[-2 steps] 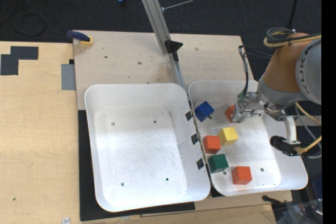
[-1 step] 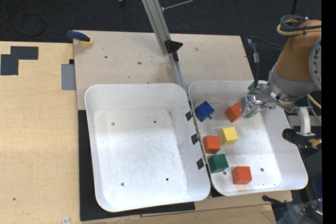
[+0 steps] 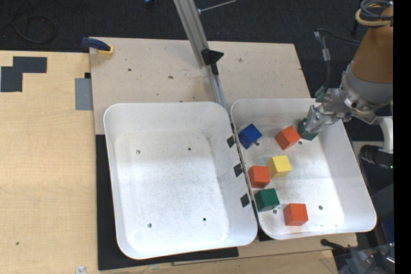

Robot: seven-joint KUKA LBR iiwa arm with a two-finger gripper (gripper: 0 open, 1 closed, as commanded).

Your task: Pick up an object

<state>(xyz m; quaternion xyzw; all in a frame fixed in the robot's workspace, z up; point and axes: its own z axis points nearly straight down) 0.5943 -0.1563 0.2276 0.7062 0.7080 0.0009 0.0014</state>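
Near rim: left bin (image 3: pixel 128 237) lies closest to me, white, shallow, bare of blocks.
Right bin (image 3: pixel 359 202): holds six small blocks, all apart from one another.
Near blocks: red block (image 3: pixel 295 214) at the near side, green block (image 3: pixel 266 199) just left of it by the dividing wall.
Middle blocks: orange-red block (image 3: pixel 259 175) and yellow block (image 3: pixel 280 165), side by side, not touching.
Far blocks: blue block (image 3: pixel 250 135) by the divider; orange block (image 3: pixel 287 137) to its right, tilted.
Likely target: orange block, being nearest the tool.
Handling, judged: small, light, rigid, flat-faced; best taken across two opposite faces, squared to its tilt.
Gripper (image 3: pixel 309 131): low at the far right of the right bin, just beside the orange block's right edge; contact unclear.
Tool state: opening cannot be told from where I stand; nothing seen held.
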